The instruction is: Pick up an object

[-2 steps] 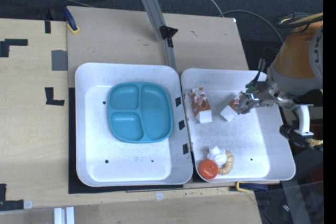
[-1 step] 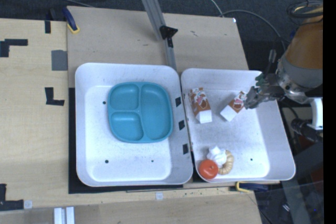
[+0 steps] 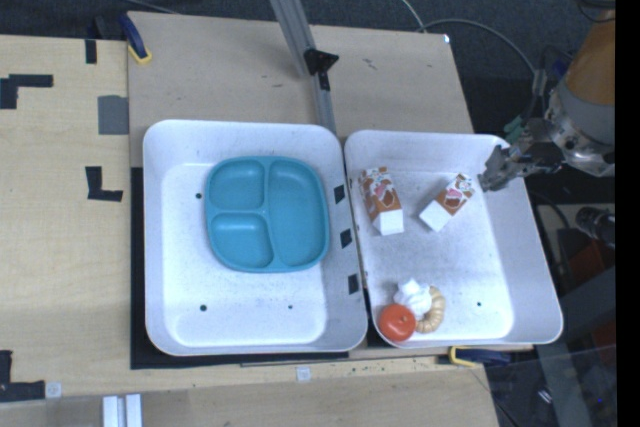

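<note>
Now we hover our gripper (image 3: 497, 177), grip state unreadable, beside the small carton (image 3: 448, 202), needing to descend onto it next.

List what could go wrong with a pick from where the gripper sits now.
1. The gripper sits at the right bin's far edge; descending there, it may strike the rim.
2. The two small cartons lie tilted, so fingers could slip off.
3. The red-and-white toy is wedged in the near corner, leaving little finger room.
</note>
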Controlling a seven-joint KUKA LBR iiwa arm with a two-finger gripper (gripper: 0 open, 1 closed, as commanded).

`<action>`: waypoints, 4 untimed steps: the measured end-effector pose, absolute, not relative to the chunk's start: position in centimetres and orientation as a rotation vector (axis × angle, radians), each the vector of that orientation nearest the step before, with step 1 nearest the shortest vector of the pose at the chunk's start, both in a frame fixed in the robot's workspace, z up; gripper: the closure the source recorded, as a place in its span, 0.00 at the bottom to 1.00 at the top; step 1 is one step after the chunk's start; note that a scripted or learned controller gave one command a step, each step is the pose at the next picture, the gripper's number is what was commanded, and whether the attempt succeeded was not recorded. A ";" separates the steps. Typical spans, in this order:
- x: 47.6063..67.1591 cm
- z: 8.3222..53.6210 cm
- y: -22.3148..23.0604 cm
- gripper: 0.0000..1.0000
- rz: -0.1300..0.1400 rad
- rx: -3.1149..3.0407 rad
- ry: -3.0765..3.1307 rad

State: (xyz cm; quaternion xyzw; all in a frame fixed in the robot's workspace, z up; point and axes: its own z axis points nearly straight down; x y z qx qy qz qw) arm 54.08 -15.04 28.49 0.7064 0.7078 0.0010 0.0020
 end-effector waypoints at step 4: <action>62.4 24.3 4.8 1.00 0.000 2.214 2.230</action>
